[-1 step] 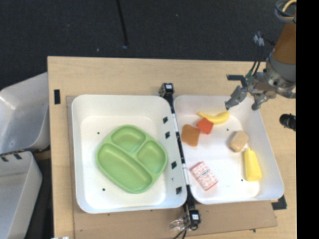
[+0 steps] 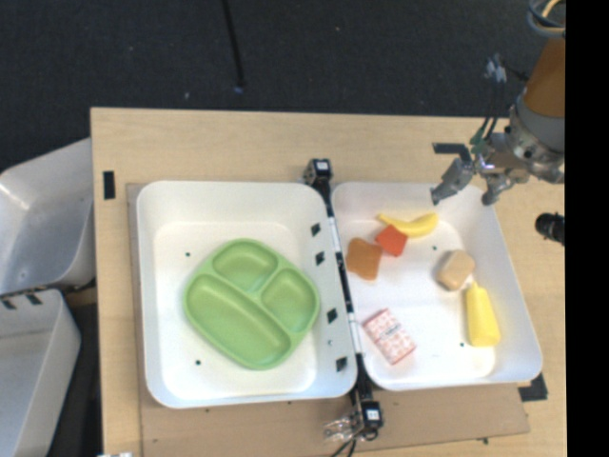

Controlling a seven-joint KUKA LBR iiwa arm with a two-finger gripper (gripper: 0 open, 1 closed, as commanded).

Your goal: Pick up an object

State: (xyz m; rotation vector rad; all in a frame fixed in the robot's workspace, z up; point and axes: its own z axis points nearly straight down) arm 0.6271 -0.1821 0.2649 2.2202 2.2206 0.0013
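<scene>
The right bin (image 2: 504, 284) holds a yellow banana (image 2: 411, 224), a red block (image 2: 391, 240), an orange-brown piece (image 2: 363, 257), a tan rounded piece (image 2: 455, 269), a yellow bottle-shaped piece (image 2: 481, 316) and a pink patterned box (image 2: 389, 336). My gripper (image 2: 468, 187) hangs above the bin's far right rim, up and to the right of the banana. Its two fingers (image 2: 448, 187) stand spread apart and open, with nothing between them.
The left bin (image 2: 152, 255) bears a green divided plate (image 2: 251, 302). A divider with black clips (image 2: 335, 284) runs between the bins. Wooden bench surface (image 2: 238, 146) surrounds them. A white casing (image 2: 38, 227) stands at the far left.
</scene>
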